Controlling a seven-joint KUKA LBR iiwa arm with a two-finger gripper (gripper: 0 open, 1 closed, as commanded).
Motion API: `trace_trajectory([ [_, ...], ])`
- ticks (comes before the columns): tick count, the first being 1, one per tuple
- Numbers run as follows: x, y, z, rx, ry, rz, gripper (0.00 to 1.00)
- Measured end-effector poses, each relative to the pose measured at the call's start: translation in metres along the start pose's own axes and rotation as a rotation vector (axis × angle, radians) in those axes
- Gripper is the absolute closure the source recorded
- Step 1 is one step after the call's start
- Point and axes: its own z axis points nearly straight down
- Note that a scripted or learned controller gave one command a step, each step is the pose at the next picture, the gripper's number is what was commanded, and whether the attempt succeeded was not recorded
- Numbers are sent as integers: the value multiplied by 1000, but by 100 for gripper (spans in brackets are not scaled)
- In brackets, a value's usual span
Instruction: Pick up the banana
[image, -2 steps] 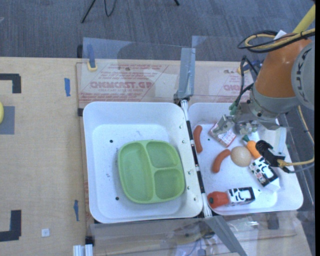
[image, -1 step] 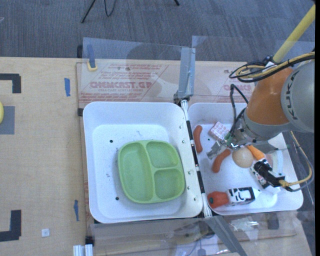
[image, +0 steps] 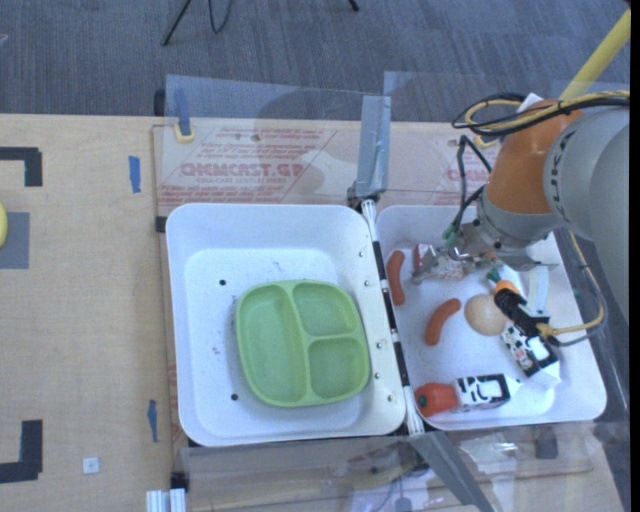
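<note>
My gripper (image: 437, 263) hangs low over the back of the right bin (image: 580, 400), pointing left, with the orange-banded wrist (image: 525, 175) behind it. Its tip is just right of a red-orange sausage (image: 397, 277) lying along the bin's left wall. The arm covers the bin's back right corner. A small orange and yellow piece (image: 507, 293) peeks out below the wrist; I cannot tell whether it belongs to the banana. Nothing can be made out in the gripper.
The right bin also holds a second sausage (image: 441, 321), a beige egg-like ball (image: 485, 315), a red tomato (image: 434, 399) and two black-and-white packets (image: 484, 390) (image: 530, 347). The left bin (image: 200, 250) holds a green divided plate (image: 303, 343).
</note>
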Motion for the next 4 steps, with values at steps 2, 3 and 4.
trace_trajectory([
  [2, -44, 14, 0, -2, -2, -360, 0],
  [3, -77, -13, 0, 2, 2, -78, 0],
  [4, -19, -52, 0, 5, 3, 409, 0],
])
